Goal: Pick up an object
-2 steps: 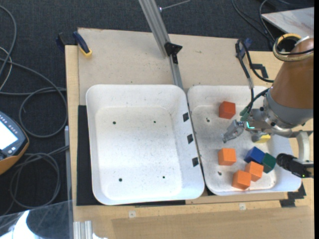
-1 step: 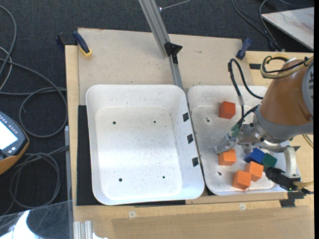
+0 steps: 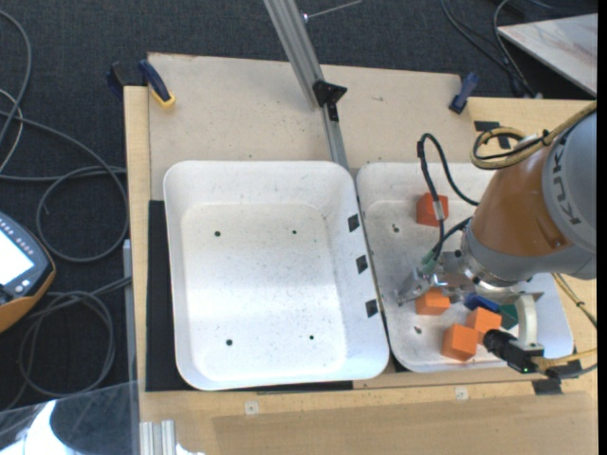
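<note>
The tool (image 3: 424, 287) is down low in the right bin (image 3: 384, 218), close to the wall between the two bins. I cannot tell if it is wide or narrow, because the big arm (image 3: 526, 211) covers most of it.

An orange block (image 3: 435, 302) sits right by the tool's tip, touching it or almost touching. I cannot tell if the tool has it. Two more orange blocks (image 3: 462, 340) lie near the front of the bin, with a small blue piece (image 3: 482, 303) just beside them. One more orange block (image 3: 431, 209) sits farther back, well apart from the tool. The left bin (image 3: 256, 273) is next to all this on the tabletop (image 3: 247, 112).

I think this is the grabbing step: the tool is down at the block, but nothing is lifted yet. Next, the tool should close on the block by its tip and go straight up. It is close to the bin wall, so it could bump it or push the block away.
</note>
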### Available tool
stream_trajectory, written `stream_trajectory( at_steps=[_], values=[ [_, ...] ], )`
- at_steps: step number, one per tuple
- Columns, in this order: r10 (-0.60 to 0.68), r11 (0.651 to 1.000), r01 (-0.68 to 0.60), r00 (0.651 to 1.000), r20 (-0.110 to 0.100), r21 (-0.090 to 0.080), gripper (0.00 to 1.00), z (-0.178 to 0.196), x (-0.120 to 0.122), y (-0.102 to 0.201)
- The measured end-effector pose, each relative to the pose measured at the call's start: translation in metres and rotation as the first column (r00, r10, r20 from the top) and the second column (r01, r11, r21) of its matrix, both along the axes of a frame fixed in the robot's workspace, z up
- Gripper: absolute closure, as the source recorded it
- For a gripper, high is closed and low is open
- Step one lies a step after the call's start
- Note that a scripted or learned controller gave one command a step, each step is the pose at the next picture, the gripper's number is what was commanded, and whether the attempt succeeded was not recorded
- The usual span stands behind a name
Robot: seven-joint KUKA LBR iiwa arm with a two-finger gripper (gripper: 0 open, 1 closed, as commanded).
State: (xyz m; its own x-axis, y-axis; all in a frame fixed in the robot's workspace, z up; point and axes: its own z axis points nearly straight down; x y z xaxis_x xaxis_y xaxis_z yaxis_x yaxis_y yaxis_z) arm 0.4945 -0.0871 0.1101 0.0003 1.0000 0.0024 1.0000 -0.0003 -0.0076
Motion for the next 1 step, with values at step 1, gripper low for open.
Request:
stream_trajectory(
  at_steps=[1],
  values=[
    [0.000,1.000,0.000,1.000,0.003,0.000,0.00,-0.0116,-0.0005,0.0006]
  ],
)
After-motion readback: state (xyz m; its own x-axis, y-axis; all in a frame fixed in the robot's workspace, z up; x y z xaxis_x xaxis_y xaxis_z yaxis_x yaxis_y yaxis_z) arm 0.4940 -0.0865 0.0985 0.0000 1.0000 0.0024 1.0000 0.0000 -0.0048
